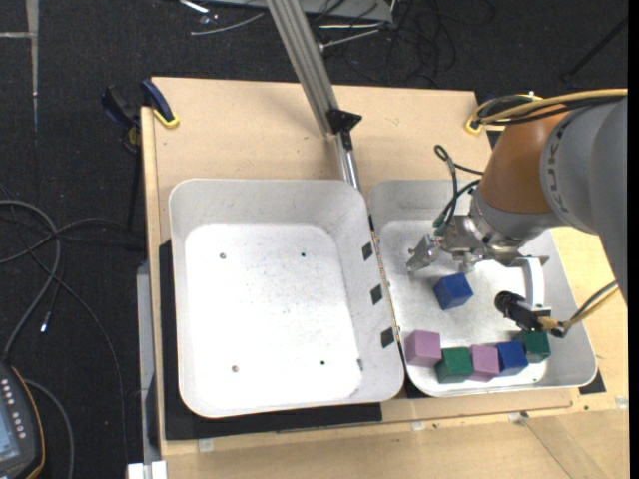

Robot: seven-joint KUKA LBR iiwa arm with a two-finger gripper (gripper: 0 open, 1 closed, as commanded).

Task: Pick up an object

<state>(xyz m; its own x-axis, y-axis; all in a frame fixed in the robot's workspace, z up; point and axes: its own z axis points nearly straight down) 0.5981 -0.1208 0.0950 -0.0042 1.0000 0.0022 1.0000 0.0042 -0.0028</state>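
A blue cube (452,291) lies alone in the middle of the right bin (404,206). My gripper (436,254) hangs over that bin just above and to the left of the cube, and nothing shows in its grasp. Along the bin's near wall sits a row of blocks: a purple block (423,346), a green block (454,364), a second purple block (485,359), a small blue block (511,355) and a green block (536,344) at the right end.
The left bin (185,267) stands beside the right one, their rims meeting at the centre. A slanted metal pole (305,53) reaches down to the back of the bins. Cables trail from the arm's wrist (519,183) over the right bin.
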